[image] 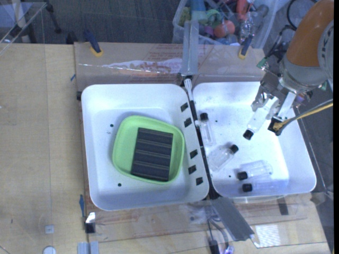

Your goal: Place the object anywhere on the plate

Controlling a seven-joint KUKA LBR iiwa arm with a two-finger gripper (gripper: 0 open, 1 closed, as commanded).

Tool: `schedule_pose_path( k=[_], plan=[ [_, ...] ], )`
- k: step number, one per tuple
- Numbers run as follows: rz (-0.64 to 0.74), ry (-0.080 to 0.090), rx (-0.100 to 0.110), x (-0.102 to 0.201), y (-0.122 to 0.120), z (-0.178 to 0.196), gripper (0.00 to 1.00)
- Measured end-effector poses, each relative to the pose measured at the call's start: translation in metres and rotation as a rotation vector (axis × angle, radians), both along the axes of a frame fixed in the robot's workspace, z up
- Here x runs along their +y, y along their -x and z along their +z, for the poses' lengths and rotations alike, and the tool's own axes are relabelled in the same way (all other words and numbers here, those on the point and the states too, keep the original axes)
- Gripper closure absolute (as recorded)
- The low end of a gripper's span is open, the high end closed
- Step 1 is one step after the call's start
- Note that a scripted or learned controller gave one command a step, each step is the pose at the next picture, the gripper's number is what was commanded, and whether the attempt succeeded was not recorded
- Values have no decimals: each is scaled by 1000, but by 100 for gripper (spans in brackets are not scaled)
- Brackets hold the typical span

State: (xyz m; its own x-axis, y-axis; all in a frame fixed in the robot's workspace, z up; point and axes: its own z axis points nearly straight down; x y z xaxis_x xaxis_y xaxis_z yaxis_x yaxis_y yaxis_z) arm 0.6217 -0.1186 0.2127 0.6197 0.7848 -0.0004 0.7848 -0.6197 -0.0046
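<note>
**A:** Start at your left. What sits in the left bin (95, 142)?

**B:** You have a lime-green plate (123, 142), squarish with rounded corners and tilted a little. On it lies a dark ridged block (153, 153), four ribs across, its long side running top to bottom.

**A:** And past the divider (192, 136)?

**B:** In the right bin (296, 163) you'll see clear plastic vials with black caps lying flat: one (204, 128) close to the divider, one (222, 155) slanting up to the right, and two (254, 169) near the front wall.

**A:** The arm?

**B:** It reaches in from your right, orange band (312, 33) high, wrist angled down and left. The gripper (262, 118) hangs above the bin's upper middle, closed on a clear vial (255, 121). That vial slants, black cap lowest, pointing down-left, well apart from the plate.
</note>
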Motion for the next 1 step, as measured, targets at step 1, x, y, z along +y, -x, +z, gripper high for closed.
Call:
schedule_pose_path(
  k=[1],
  plan=[
    [0,0,0,0,0,0,0]
  ],
)
